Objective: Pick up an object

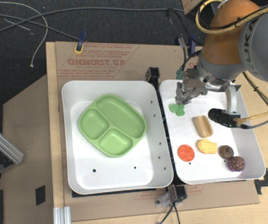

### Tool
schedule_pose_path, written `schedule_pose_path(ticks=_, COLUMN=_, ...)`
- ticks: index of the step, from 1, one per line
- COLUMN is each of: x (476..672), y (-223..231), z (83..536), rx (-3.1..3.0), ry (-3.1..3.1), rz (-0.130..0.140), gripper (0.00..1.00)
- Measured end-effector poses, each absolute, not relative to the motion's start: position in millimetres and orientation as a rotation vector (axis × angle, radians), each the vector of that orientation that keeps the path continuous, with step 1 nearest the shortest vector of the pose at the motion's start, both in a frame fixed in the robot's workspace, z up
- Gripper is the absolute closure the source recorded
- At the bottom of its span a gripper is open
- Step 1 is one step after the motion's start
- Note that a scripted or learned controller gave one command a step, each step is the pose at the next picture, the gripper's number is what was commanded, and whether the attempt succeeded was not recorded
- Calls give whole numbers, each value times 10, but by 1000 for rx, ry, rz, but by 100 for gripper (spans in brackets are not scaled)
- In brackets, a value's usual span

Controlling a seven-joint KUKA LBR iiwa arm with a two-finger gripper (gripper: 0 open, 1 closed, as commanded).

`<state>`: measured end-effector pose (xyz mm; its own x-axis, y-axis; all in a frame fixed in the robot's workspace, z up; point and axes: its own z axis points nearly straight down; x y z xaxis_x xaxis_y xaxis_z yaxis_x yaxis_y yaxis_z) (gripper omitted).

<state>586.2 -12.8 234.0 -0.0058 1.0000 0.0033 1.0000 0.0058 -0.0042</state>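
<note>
My gripper (180, 100) reaches down into the right bin (253, 148) near its left wall. Its tips sit right above a small green leafy piece (176, 109), touching or almost touching it. Further front in the same bin lie a tan bread-like roll (202, 125), a red-orange round slice (186, 152), a yellow piece (208, 146), a brown doughnut-like ring (226, 151) and a dark purple berry cluster (236, 163).
The left bin (73, 101) holds a green divided plate (112, 124) with three compartments. The bins stand side by side on a cardboard sheet (101, 59). A blue clip (81, 40) sits at its far edge. Cables run across the dark floor behind.
</note>
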Motion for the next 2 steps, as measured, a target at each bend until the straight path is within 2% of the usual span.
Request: schedule_pose_path(ticks=2, x=5503, y=889, z=2400, rx=-2212, ry=-2225, rz=2, gripper=100)
